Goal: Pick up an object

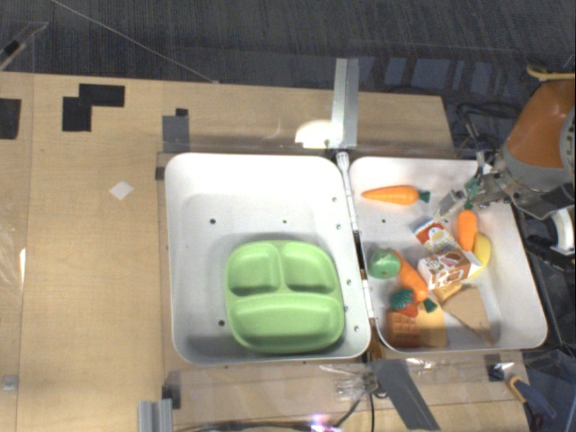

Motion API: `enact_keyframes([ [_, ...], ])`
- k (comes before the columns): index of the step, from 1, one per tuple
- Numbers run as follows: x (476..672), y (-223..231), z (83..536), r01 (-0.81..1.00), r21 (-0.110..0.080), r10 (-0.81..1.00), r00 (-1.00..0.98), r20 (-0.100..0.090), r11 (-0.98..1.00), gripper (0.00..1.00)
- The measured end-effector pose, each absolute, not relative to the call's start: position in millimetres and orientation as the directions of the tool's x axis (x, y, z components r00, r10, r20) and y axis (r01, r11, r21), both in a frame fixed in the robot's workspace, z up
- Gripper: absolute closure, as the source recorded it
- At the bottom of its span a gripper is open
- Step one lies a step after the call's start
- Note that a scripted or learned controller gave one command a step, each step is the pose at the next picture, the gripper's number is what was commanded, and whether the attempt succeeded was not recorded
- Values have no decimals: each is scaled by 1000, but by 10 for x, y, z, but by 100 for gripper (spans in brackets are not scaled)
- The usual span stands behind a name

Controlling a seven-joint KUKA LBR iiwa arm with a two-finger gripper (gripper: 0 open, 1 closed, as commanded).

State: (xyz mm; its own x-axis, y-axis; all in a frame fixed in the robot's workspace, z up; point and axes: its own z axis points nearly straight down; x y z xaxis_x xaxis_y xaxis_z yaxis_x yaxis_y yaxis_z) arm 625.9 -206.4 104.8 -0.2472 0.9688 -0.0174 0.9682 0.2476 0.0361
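Gripper (474, 190) hanging over the right bin (531, 318), near its far right corner, fingers spread a little and nothing between them. Plenty to choose from below: a carrot (390, 194) lying alone to the left of the gripper, well apart from everything else; a second, upright carrot (466, 229) just in front of the gripper, touching a yellow piece (483, 250); a small red-and-white packet (431, 233) beside that; then a crowded heap further toward the near edge (green round piece (384, 264), printed carton (447, 270), tan wedge (468, 311), waffle-brown block (409, 328)). Best bet, judging from here: go for the upright carrot just in front of the gripper, or the lone carrot for cleaner clearance. Worth lining the fingers across the narrow width, not along the length. Straight descent, squeeze only once both fingers flank the body. Risk with the near carrot: nudging the yellow piece or catching both. Left bin (193, 192) with its green tray (283, 295) not part of this step
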Motion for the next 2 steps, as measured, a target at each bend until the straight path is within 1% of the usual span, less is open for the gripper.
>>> enact_keyframes([
  [1, 5916, -2073, 1058, 957, 41, 958, -286, -23, 286, 0],
  [2, 5987, -2083, 1049, 981, 34, 982, -189, -15, 190, 0],
])
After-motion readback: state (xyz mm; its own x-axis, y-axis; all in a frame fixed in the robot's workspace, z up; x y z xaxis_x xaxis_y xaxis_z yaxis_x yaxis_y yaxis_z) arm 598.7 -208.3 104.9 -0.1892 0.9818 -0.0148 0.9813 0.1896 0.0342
